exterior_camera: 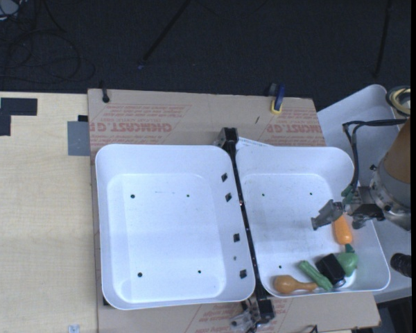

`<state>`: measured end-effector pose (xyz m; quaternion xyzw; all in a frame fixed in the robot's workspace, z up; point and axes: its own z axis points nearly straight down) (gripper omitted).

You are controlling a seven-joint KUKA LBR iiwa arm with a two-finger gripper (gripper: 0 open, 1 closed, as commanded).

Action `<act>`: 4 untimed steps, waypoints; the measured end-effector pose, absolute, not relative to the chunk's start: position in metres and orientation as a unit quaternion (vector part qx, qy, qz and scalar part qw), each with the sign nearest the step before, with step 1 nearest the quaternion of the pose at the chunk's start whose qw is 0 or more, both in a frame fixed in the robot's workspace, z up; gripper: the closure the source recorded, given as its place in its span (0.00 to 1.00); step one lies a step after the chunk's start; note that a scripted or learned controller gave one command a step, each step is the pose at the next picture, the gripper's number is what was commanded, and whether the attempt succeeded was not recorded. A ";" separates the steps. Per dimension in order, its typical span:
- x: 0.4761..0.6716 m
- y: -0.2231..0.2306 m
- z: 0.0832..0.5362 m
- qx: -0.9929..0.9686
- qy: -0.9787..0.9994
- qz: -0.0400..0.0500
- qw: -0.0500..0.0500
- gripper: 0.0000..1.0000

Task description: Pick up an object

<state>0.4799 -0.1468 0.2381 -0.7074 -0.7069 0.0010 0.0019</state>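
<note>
Two smooth, glossy white plastic bins (163, 159) sit on matt brown printed cardboard (194, 120) over a pale wood-grain surface (35, 241).

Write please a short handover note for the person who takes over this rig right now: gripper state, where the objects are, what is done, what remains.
Gripper: low over the right bin, near its right wall, just above the orange object. Nothing is seen between its fingers.
Objects: all in the right bin's near right corner. The orange object lies closest to the gripper; below it are a black object, a green object and a yellow-orange pear-shaped object.
Done: arm is positioned over the pile.
Left: grasp one object and lift it.
</note>
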 end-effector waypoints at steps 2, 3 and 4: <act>0.572 -0.157 0.301 -0.708 -0.706 0.002 0.002 0.00; 0.644 -0.156 0.158 -0.706 -0.708 0.003 0.004 0.00; 0.646 -0.112 0.295 -0.705 -0.709 -0.004 -0.004 0.00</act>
